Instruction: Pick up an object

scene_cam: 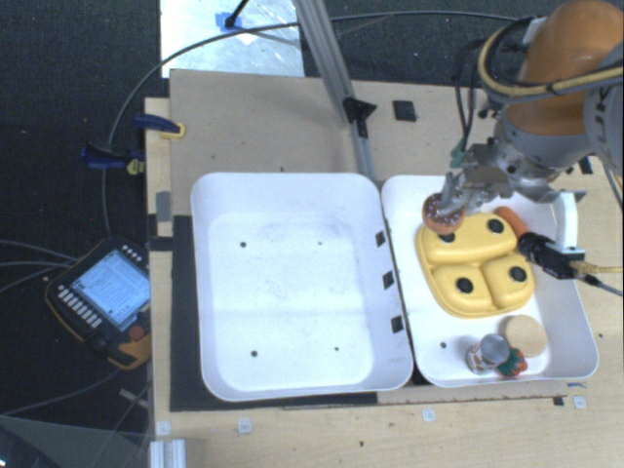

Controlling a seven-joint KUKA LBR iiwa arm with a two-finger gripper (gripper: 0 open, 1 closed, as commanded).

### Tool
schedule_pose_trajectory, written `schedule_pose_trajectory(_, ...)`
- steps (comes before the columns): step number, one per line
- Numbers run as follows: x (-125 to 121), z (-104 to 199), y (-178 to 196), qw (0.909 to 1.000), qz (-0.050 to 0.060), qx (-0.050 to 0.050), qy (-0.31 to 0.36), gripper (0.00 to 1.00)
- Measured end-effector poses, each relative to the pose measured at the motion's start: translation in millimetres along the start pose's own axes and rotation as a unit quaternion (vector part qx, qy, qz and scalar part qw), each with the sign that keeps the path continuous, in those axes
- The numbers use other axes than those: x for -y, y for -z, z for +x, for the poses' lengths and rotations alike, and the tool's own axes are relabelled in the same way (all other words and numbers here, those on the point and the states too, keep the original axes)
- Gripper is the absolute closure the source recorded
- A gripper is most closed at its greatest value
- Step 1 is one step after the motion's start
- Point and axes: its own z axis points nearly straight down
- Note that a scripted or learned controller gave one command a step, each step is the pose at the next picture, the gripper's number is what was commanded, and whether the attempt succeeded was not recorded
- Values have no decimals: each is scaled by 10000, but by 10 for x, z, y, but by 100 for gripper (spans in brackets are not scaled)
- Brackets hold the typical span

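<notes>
Camera view from above the surface (253, 125) shows a small round brown object (441, 217), ringed in a reddish tone, in the right bin (426, 325) near that bin's far left part. It sits at the far left corner of a large yellow toy (475, 266), touching it or resting on its edge; which of the two cannot be told. The end effector (454, 199) is directly over the brown object and appears to meet its top. Whether the end effector is open or closed, and whether it has hold of anything, cannot be told from this angle.

The yellow toy is a lumpy, lobed shape with black dots on its upper face, and it takes up the middle of the right bin. An orange piece (510, 219) lies against the toy's far right side, close under the wrist. Toward the near edge of the same bin, a flat tan disc (526, 332) lies just beside a small silver, green and red object (492, 357); both are apart from the yellow toy.

The grey arm (561, 76) with its orange band comes in from the right and bends down over the right bin. The left bin (288, 291) stands edge to edge with the right one. A grey pole (327, 52) slants down to the surface just beyond the bins, with a small black square (405, 111) near it. Two blue clamps (146, 125) sit at the surface's left edge, and a handheld pendant (102, 295) with a lit screen lies off the surface to the left.
</notes>
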Motion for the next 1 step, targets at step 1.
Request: schedule_pose_trajectory(1, 124, 565, -41, 10000, 3, -4, 7, 100)
